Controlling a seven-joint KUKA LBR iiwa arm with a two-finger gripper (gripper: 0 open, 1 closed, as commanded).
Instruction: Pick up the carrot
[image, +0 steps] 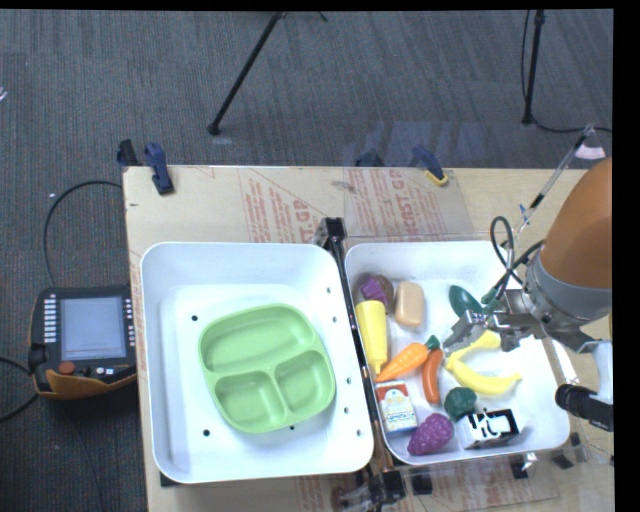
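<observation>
1. I see the carrot (404, 359) in the right bin (520, 262), near the bin's middle, just right of the yellow cylinder (372, 334) and above the small carton (397, 407). Its long axis runs at a slant: the orange tip points down-left, the green top up-right.
2. From the end effector (470, 330), the carrot lies to the left and a little lower in the camera view, near but apart, with the green top the closer end (a second orange piece (432, 375) stands just beside it).
3. The end effector sits over the banana (482, 376). Its fingers look spread, I think, though the view is small here. I see nothing between them.
</observation>
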